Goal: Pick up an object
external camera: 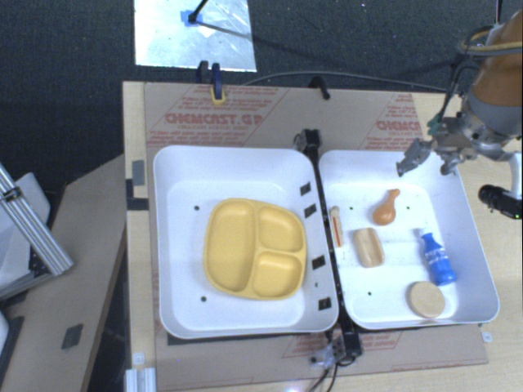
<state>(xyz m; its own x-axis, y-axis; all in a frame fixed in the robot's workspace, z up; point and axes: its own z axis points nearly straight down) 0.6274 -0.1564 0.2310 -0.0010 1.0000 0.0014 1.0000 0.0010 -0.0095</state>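
Note:
My gripper (429, 161) hangs open over the far right part of the right bin (351, 174), its two fingers spread apart with nothing between them. Below it in the bin lie an orange pear-shaped piece (386, 208), a tan bread roll (368, 247), a blue bottle (435, 259), a round tan disc (426, 299) and a thin orange stick (336, 225) by the left wall. The pear-shaped piece lies closest to the gripper, down and to its left.
The left bin (176, 219) holds a yellow divided plate (254, 248). A black divider with clips (320, 243) runs between the bins. A clamp (216, 82) sits at the bench's far edge, and an aluminium rail (29, 227) stands at the left.

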